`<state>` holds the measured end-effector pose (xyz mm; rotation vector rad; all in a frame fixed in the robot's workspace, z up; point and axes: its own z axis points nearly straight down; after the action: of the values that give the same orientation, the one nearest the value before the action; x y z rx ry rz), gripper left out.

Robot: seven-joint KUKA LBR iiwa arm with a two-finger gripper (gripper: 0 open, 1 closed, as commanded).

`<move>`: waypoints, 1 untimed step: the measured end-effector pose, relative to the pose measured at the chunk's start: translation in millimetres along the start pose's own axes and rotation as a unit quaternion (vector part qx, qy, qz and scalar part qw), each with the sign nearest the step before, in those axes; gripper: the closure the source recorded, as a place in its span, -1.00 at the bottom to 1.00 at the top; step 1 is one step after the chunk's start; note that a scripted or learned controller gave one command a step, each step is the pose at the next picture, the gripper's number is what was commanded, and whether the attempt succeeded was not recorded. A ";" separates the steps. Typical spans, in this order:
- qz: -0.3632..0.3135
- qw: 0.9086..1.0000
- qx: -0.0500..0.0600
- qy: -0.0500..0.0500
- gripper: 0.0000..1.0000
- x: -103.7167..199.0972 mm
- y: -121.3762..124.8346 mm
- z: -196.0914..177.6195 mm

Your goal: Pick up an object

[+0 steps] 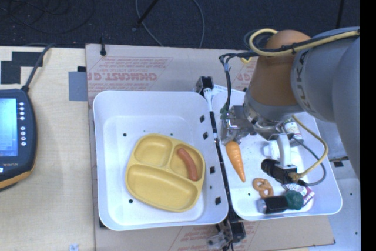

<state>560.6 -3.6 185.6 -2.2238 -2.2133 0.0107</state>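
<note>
Camera view: we note the gripper (234, 133) at the right bin's (329, 208) left wall, over the carrot (235, 160); opening and hold indeterminate.

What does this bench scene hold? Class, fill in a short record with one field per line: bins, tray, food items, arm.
left bin: shallow white bin holding a yellow three-compartment plastic tray
tray contents: a reddish toy sausage lying in the upper right compartment
right bin: shallow white bin holding an orange toy carrot, a small brown pretzel and dark items near the front edge
arm: grey with orange band, reaching over the right bin
gripper: just above the carrot's top end
</note>
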 end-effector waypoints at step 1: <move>-0.002 1.000 -0.001 0.001 1.00 -3.0 17.0 0.0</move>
<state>577.6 -6.7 185.5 -2.2196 -2.2183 0.0054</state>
